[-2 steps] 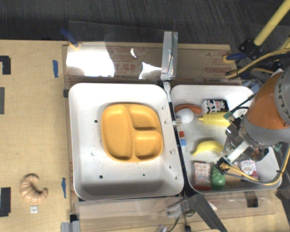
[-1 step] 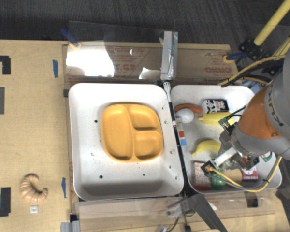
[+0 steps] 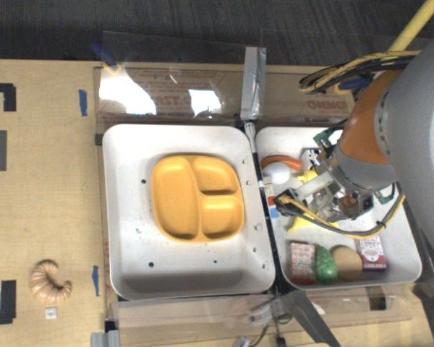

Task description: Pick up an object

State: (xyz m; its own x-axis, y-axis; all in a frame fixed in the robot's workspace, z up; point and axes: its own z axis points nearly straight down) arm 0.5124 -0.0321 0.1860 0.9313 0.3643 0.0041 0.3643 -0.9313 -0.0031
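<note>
The arm reaches over the right bin (image 3: pixel 409 262) from the right, and its gripper (image 3: pixel 312 197) hangs low over the bin's middle among yellow cables. Beside it at the upper left lie a white egg-shaped thing (image 3: pixel 278 173) and an orange piece (image 3: pixel 281 161). A yellow object (image 3: pixel 298 225) peeks out just below the gripper. Along the bin's front edge sit a reddish packet (image 3: pixel 301 259), a green object (image 3: pixel 326 264), a tan round object (image 3: pixel 348 262) and a small red-and-white box (image 3: pixel 371 252).
The left bin (image 3: pixel 123 215) holds a yellow divided plate (image 3: pixel 197 196). A tan croissant-like object (image 3: pixel 49 280) lies on the wooden bench at the far left. A clear plastic wall stands behind both bins.
</note>
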